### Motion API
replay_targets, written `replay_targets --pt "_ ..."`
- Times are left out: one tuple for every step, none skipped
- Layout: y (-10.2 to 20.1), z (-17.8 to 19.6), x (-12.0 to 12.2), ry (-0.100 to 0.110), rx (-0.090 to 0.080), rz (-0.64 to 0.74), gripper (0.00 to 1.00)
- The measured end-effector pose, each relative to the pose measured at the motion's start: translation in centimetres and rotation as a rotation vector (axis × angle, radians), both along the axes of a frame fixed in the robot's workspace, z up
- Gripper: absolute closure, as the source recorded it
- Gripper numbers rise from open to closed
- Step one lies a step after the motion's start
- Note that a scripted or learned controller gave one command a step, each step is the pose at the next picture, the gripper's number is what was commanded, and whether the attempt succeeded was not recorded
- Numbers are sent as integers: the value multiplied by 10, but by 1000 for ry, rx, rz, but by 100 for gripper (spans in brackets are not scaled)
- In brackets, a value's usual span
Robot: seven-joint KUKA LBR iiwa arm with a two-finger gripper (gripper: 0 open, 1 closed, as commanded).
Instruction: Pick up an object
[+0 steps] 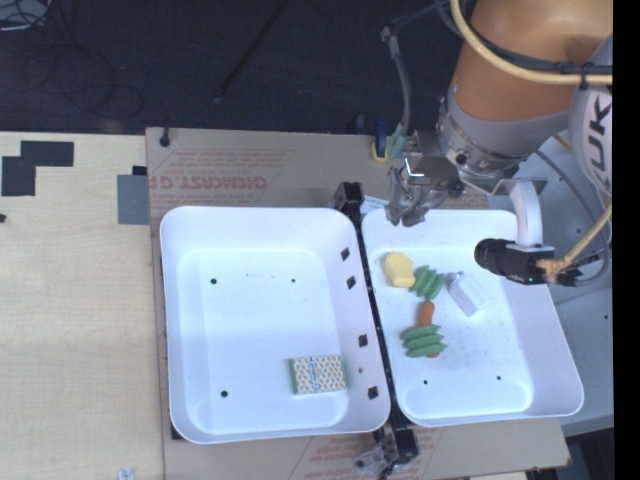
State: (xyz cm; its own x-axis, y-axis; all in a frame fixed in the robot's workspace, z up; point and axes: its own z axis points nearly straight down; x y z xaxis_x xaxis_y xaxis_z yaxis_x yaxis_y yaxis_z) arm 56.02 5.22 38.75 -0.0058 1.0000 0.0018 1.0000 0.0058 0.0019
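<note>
- Gripper [408,211] hangs over the right bin's [540,368] back rim; nothing seen in it, open or closed can't be told.
- Right bin: yellow piece [399,269], two green pieces [428,283] [423,341], orange piece [426,313], clear item [464,295], hard to identify.
- Left bin [250,268]: green-edged sponge [318,374] near front.
</note>
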Motion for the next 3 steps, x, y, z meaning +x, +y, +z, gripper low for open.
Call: replay_targets --pt "27 -76 61 5 -3 -1 100" --pt "25 -38 7 5 -1 -4 100" --pt "-21 -106 -39 15 -3 -10 100"
